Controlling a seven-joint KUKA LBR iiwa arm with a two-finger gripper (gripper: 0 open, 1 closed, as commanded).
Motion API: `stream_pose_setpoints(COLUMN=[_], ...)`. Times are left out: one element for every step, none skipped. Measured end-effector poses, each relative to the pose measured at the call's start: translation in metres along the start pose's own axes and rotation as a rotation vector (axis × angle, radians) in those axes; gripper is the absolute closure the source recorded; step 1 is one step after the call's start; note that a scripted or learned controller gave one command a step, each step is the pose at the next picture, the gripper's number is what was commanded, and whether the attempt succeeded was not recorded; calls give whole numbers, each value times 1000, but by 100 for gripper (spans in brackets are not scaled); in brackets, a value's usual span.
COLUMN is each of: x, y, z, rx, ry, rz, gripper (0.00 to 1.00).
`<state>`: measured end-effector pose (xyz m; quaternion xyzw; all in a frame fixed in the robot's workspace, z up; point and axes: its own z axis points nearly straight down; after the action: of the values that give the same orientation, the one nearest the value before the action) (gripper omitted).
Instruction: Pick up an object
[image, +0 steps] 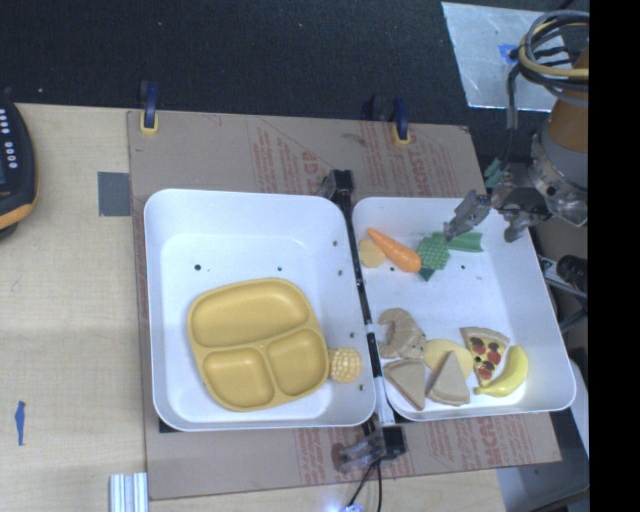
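Overhead, gripper (490, 213) spread wide and empty at right bin's (545, 300) far edge, one finger just above toy carrot's green top (440, 250), likely lined up for that grab; carrot (393, 250) lying loose near divider, apart from food pile (450, 365).

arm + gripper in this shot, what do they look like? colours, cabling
The arm enters from the right: grey metal wrist housing below an orange band. Yellow and black cables loop above the band, beside a small blue fitting. The gripper is grey-silver metal with two slim fingers. No readable markings.
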<state>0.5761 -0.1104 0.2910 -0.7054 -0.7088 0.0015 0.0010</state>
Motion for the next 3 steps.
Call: stream_pose_setpoints(x=[-16, -87, -6], y=[7, -81, -28], z=[172, 202, 199], rx=[15, 9, -4], ry=[2, 0, 3], rz=[1, 10, -8], gripper=[0, 0, 0])
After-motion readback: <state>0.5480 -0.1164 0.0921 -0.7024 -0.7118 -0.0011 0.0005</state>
